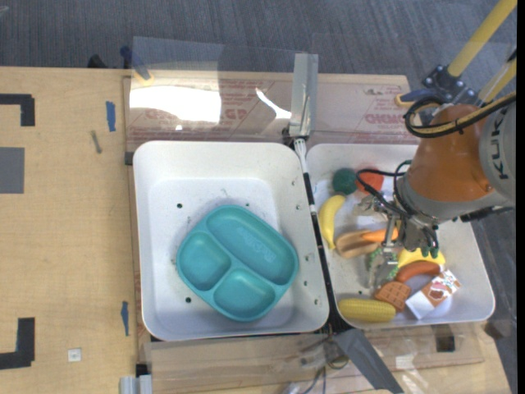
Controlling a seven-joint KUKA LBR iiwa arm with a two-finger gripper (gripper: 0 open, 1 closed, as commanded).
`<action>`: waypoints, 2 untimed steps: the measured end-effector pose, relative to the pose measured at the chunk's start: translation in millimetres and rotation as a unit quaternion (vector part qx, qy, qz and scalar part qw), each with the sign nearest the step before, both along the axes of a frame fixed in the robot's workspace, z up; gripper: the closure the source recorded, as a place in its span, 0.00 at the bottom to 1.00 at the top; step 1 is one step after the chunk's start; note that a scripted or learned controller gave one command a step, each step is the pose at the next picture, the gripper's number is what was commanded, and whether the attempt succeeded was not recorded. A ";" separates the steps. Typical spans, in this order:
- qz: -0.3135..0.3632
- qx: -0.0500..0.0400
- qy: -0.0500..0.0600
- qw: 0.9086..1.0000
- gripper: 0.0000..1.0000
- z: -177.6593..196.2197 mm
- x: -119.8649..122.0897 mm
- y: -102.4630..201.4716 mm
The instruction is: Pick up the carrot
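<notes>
Corn (pixel 366 309) is lying against the right bin's (pixel 480 298) near edge; my gripper (pixel 385 257) is hanging at twelve o'clock, fingers apart, crowded.

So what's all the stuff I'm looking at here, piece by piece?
Bins: two, white, side by side on the bench.
Divided plate: one, teal, in the left bin.
Banana: one, yellow, left part of the right bin.
Corn cob: one, yellow, front of the right bin.
Hot dog: one, tan bun, middle of the right bin.
Carrot: one, orange with a dark green top, back of the right bin.
Waffle: one, brown, by the corn cob.
Small carton: one, white and red, front right.
Arm: one, grey and orange, over the right bin.
Gripper: one, low among the toys.
</notes>
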State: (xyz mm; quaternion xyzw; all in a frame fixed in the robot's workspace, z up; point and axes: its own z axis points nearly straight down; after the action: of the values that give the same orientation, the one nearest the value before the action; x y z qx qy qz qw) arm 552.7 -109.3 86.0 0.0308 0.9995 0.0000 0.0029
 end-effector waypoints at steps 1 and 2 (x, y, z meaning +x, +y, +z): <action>0.002 0.000 -0.002 1.000 1.00 11.9 1.8 2.0; 0.034 -0.001 -0.007 0.999 1.00 175.8 3.4 27.7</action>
State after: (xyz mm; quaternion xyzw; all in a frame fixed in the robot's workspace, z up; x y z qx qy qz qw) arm 556.1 -81.5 261.7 -0.0037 0.9999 -0.0009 0.0100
